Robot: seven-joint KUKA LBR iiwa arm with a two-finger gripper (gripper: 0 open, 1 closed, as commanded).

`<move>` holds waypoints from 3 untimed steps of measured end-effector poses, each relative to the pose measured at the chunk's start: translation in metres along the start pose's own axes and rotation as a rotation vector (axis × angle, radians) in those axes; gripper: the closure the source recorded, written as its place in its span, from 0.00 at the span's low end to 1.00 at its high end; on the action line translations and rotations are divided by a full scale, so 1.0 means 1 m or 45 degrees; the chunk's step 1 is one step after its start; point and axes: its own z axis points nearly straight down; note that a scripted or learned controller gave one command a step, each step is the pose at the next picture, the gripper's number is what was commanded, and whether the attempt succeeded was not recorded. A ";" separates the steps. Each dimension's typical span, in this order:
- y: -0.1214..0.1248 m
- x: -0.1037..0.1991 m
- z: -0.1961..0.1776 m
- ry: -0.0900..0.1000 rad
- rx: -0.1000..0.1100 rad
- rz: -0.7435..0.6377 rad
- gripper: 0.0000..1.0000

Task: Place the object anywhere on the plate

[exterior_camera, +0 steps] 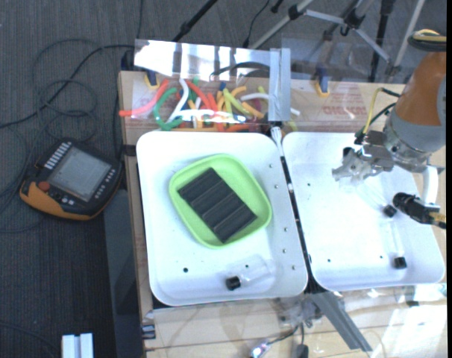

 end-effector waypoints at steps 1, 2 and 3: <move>-0.091 0.029 0.014 0.008 0.001 -0.089 1.00; -0.118 0.075 -0.009 0.008 0.003 -0.008 1.00; -0.129 0.153 0.003 0.008 0.001 -0.310 1.00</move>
